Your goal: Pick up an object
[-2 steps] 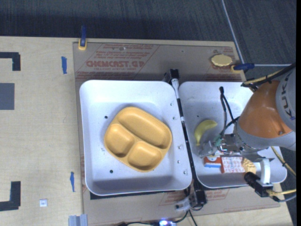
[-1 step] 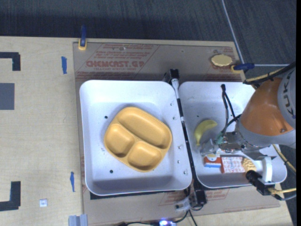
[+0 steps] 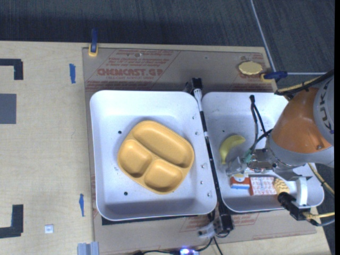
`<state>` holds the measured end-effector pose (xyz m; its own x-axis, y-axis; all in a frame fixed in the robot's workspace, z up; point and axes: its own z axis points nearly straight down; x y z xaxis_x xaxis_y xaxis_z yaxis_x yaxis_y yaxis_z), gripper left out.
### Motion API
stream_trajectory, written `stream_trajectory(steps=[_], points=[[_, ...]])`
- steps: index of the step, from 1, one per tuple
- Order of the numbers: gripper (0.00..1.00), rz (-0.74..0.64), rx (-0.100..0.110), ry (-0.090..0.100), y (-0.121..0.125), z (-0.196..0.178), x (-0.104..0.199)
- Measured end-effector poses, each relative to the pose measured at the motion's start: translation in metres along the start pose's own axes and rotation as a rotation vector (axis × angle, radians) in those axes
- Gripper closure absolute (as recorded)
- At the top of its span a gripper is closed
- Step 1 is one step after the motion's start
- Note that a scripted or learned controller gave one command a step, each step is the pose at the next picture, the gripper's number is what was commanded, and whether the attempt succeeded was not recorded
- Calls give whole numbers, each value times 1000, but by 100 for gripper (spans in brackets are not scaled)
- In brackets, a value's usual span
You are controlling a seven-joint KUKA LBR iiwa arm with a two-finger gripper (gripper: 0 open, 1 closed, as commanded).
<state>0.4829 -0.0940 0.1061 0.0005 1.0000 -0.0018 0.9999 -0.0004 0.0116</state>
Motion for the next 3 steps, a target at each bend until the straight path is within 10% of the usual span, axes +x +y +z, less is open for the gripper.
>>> stream_trajectory(steps=[1,2,3], points=[[0,0,10,3,-3,20,2],[100,0,6,2,-2,10,2],[100,-2,8,2,-2,-79,109]])
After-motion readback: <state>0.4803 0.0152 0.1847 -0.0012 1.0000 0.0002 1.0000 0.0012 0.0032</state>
